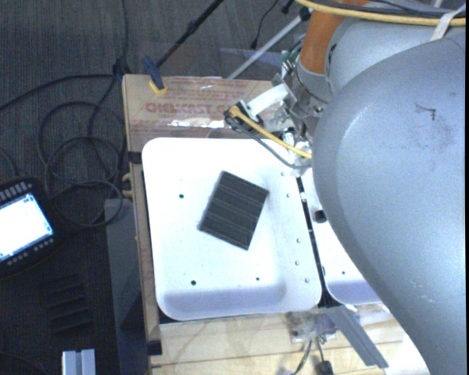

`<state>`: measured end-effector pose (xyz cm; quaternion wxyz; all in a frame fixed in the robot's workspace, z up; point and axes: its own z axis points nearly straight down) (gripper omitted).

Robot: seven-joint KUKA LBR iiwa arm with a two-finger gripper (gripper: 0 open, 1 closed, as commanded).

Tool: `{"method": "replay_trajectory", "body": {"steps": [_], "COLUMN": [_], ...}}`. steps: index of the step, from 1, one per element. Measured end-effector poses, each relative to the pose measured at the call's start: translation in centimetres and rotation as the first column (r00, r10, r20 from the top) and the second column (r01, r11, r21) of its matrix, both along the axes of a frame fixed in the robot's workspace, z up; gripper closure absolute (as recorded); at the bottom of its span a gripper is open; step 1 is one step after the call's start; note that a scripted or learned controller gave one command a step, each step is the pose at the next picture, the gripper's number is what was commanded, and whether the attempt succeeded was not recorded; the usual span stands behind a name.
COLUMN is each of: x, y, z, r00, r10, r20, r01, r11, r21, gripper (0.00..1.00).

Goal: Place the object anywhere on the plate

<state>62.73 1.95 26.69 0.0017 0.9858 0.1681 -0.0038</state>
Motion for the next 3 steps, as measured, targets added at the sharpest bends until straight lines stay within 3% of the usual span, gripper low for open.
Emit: {"method": "replay_trajectory", "body": {"steps": [1, 2, 3], "x": [-2.0, -3.1, 1.6], "y": [-8.2, -1.8, 4.8], "z": [0.3, -0.4, -8.6], "r00": [0.997, 0.988, 0.973], "r10": [-0.076, 0.151, 0.233], "r20": [0.001, 0.0, -0.001], "r01": [0.076, -0.151, -0.233], "r11": [0.997, 0.988, 0.973], "r21": [0.0, 0.002, 0.003], "gripper": [0.0, 0.0, 0.0]}}
